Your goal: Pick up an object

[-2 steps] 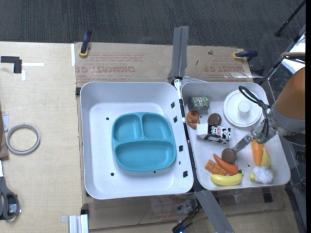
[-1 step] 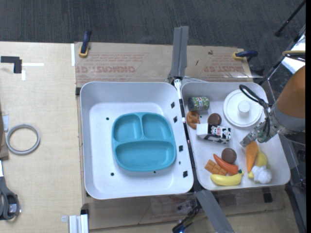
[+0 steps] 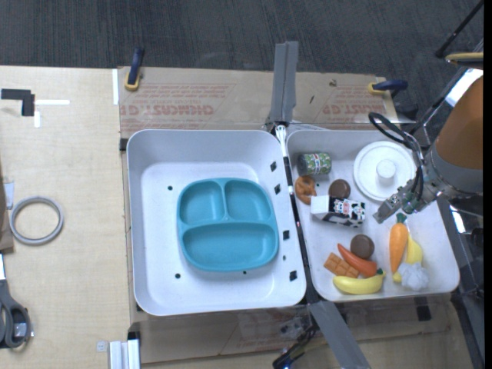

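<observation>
— Where's the arm?
— Its gripper point(image 3: 401, 204) hangs over the right bin point(image 3: 441, 283), just above the top of the carrot point(image 3: 397, 242). I cannot tell how the jaws stand.
— What else is in there?
— A banana point(image 3: 358, 284), a white lid point(image 3: 382, 171), a green can point(image 3: 315, 162) and a small cow-print carton point(image 3: 343, 210).
— And the left bin point(image 3: 146, 229)?
— It holds a blue divided plate point(image 3: 227, 224).
</observation>
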Controlling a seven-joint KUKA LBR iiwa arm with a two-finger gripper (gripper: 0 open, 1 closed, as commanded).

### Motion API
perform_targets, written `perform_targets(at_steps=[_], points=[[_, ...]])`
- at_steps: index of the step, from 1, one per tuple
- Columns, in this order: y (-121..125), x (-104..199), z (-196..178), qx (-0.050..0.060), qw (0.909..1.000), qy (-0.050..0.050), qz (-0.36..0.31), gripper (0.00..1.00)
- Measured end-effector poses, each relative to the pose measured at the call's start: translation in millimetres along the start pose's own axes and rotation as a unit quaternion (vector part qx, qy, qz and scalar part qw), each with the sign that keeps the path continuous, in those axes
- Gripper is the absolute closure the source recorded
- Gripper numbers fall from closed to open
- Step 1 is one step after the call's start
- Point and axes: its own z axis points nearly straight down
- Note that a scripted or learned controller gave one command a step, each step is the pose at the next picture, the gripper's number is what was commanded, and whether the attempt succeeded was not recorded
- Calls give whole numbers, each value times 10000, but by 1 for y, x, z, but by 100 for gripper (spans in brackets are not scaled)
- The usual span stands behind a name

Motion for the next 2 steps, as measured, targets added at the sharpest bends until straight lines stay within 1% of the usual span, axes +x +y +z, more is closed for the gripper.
perform_targets(at_steps=[1,2], points=[[-30,-16,107,1,9831,8,-1833,100],[-59,-41,107,-6,9298,3,-3680,100]])
